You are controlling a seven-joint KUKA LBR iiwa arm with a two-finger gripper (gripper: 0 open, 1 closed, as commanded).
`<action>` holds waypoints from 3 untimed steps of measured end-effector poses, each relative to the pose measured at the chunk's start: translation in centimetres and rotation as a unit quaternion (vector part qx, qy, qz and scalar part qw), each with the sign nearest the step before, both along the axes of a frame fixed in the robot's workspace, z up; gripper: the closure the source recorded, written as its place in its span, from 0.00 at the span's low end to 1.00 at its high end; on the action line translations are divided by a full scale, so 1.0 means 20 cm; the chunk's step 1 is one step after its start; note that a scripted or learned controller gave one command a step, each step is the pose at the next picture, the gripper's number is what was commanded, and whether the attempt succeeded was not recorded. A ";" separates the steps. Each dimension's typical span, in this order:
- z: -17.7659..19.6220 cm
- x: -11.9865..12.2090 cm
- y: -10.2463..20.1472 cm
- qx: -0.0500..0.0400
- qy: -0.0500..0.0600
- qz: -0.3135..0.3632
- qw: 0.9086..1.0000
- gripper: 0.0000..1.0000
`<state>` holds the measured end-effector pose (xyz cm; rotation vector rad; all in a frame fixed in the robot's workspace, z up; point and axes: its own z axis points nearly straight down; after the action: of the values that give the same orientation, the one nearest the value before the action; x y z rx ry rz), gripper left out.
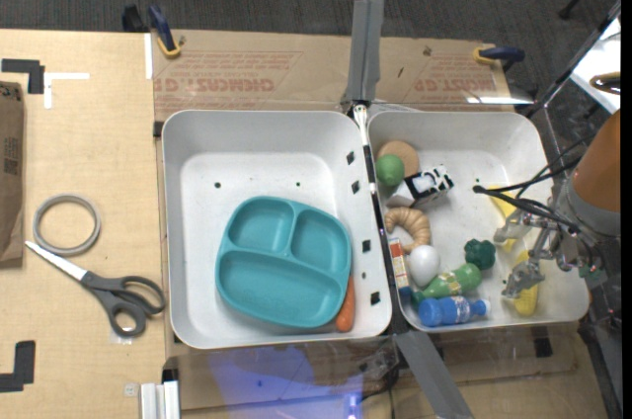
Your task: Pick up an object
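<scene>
Seen from above, two shallow white plastic bins sit side by side on a bench lined with brown cardboard. The left bin [188, 209] holds a smooth teal divided tray [286, 262] with three rounded compartments, and an orange carrot [346, 308] lies just beside the tray's right edge against the bin wall. The right bin [464, 118] is crowded: a green ball [390, 169] rests against a tan rounded piece [402, 153], with a small black-and-white toy [431, 183] close by, a beaded wooden ring [410, 227] below them, a glossy white egg [423, 262], a dark green knobbly toy [480, 253], a green-and-yellow bottle-shaped toy [452, 283] and a blue bottle [452, 311] near the front wall. A yellow object [525, 295] lies at the bin's right side. The metal gripper [528, 264] reaches in from the right over that yellow object; whether it is spread or clenched cannot be told here. Outside the bins, a roll of tape [66, 222] and grey-handled scissors [104, 289] rest on the pale wooden bench.
</scene>
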<state>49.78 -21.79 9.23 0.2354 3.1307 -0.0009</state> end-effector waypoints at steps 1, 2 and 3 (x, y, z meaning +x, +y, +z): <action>0.00 0.11 0.22 0.000 -0.001 0.010 1.000 0.00; 0.19 0.61 -0.02 0.000 -0.001 0.030 1.000 0.00; 0.00 0.47 -0.02 0.000 0.000 0.023 1.000 0.00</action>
<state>59.16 -22.15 9.23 0.1626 3.1346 -0.0015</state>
